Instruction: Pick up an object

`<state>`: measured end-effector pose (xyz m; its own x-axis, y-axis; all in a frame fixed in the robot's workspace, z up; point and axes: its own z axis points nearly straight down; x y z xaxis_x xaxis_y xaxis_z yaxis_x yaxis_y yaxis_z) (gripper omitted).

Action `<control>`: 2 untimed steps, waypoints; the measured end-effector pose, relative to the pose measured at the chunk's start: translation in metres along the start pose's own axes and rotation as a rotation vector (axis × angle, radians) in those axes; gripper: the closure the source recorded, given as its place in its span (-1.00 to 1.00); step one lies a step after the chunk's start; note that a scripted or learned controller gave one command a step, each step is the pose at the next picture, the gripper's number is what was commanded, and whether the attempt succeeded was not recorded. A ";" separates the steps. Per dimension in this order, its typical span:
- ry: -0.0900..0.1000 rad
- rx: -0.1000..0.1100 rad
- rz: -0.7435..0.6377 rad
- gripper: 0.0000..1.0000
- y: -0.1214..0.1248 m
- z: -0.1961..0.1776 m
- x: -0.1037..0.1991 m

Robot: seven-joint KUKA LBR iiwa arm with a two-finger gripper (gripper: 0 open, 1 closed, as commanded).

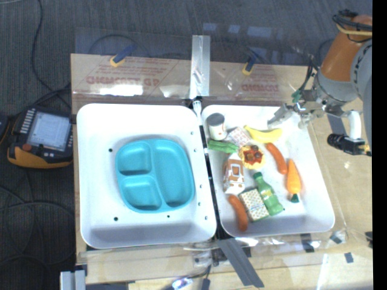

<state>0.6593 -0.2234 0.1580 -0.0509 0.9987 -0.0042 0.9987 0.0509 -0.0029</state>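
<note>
Red lettering on clear sheet [124, 80] at upper left of frame, too blurred to read. Printed packets [234, 173] in right bin [314, 162] carry labels, illegible.

My arm [343, 59] enters from the right, orange band uppermost, wrist angled down and leftward. My gripper [279, 117] hangs low, fingers [275, 118] spread apart, nothing between them.
</note>
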 end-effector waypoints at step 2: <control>0.011 0.002 -0.014 1.00 0.008 0.056 0.021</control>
<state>0.6660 -0.2022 0.1018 -0.0647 0.9979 0.0071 0.9979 0.0647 -0.0045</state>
